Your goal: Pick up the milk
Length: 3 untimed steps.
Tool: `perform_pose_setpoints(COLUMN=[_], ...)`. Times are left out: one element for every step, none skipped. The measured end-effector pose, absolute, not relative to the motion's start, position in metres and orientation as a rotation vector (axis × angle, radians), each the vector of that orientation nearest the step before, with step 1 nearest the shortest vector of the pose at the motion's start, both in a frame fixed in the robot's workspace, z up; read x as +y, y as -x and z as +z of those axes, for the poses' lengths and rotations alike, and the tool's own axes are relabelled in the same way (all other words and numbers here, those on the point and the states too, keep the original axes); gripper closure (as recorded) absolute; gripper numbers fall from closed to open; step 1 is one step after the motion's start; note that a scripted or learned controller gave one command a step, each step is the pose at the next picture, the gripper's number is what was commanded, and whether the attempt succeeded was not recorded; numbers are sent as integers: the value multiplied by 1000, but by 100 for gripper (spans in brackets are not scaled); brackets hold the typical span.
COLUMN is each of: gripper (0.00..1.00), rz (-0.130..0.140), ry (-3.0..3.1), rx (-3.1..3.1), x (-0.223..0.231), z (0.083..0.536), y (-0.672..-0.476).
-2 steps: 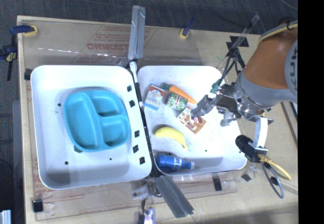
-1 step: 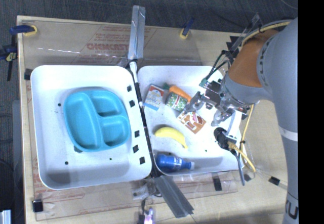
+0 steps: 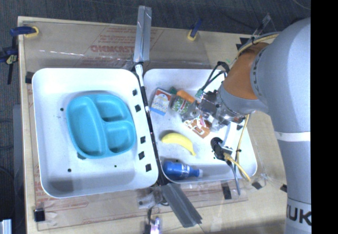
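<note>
The milk (image 3: 160,102) is a small white carton with blue and red print, lying in the right bin (image 3: 248,161) near its upper left. To its right lies a green and orange pack (image 3: 182,102). My gripper (image 3: 205,115) hangs low over the middle of the right bin, to the right of the milk and apart from it. Directly beneath its tip lies a small red and white box (image 3: 200,127). The grey arm with its orange band (image 3: 244,77) hides the bin's upper right part.
A yellow banana (image 3: 179,142) lies below the milk, and a blue bottle (image 3: 180,170) rests along the right bin's front wall. The left bin (image 3: 53,175) holds a blue divided tray (image 3: 102,124). A black-clipped divider (image 3: 143,122) separates the bins.
</note>
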<state>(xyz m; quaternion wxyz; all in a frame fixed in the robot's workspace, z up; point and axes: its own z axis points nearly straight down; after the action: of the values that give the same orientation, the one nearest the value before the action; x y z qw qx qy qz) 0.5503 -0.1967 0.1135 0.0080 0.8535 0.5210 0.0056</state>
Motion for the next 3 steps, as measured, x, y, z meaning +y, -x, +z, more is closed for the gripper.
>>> perform_pose_setpoints(gripper=[0,0,0], rz=[-2,23,34], ry=[-2527,-2505,-2314], rx=[1870,1868,2082], x=[-146,-186,-202], z=[168,112,107], y=[-582,-563,-544])
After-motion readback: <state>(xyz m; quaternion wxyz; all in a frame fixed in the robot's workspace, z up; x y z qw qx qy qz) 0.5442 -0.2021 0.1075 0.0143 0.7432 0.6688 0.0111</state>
